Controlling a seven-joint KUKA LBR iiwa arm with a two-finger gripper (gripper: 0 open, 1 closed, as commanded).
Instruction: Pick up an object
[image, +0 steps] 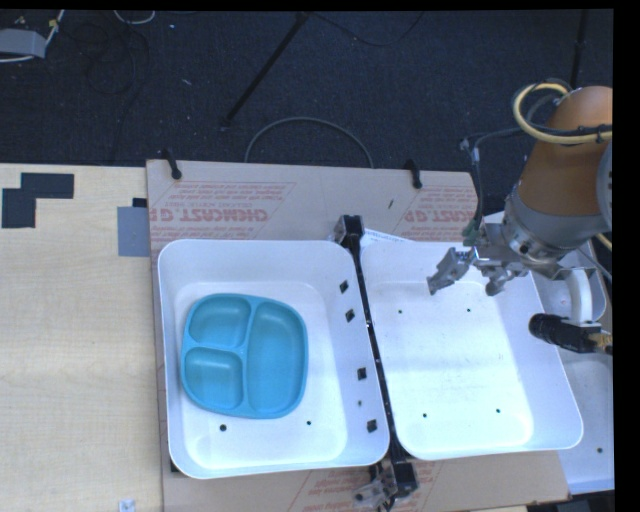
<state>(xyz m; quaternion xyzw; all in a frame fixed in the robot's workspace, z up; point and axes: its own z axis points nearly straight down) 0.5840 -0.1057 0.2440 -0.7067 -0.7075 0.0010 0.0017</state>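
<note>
On your far left you see a pale wooden bench top (70, 340) with a few dark patches near its upper edge. Next to it lies a sheet of cardboard (260, 205) with red printing, and both bins sit on it.

The left bin (200, 262) is a shallow white tray. In it, toward its left half, lies a blue plate (243, 354) with three compartments: two small ones on the left side and one long one on the right. It lies flat on the bin floor, clear of the walls, and nothing touches it.

Between the bins runs a black divider strip (362, 335) with small clips along it.

The right bin (470, 400) is the same white tray, and you can make out only a few small dark dots on its floor.

Over the upper right part of that bin hangs the gripper (467, 274), its two fingers (446, 270) spread apart with a clear gap between them and nothing held in that gap. It is well apart from the blue plate, which lies across the divider in the other bin.

Behind the gripper, at your far right, the arm (565, 185) rises with its orange band, and a yellow cable (535, 100) loops above it.
</note>
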